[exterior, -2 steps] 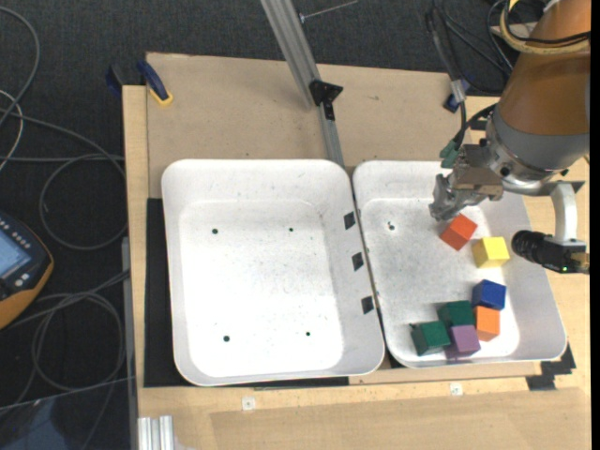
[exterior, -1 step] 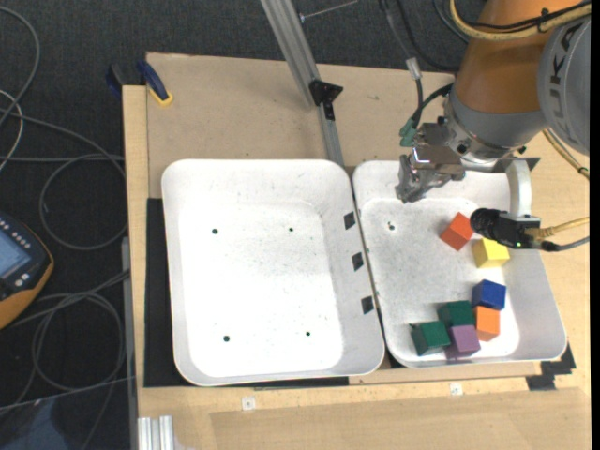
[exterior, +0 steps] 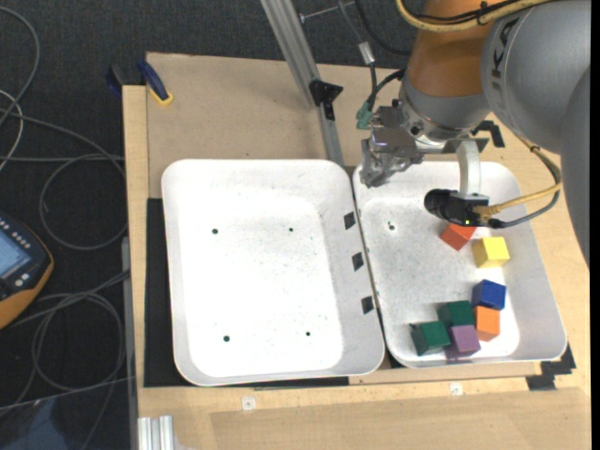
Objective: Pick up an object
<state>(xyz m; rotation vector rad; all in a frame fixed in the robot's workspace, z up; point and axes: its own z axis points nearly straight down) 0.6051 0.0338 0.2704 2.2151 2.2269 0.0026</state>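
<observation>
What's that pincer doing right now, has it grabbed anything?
Pincer: nothing seen in its grip; it hangs over the right shallow white plastic bin's far left corner, apart from the blocks.

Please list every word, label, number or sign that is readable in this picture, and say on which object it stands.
No text can be read.
The handheld device at the left edge has a lit screen, but its content is too small and blurred to read.
The coloured blocks and the white bins bear no visible writing.
</observation>
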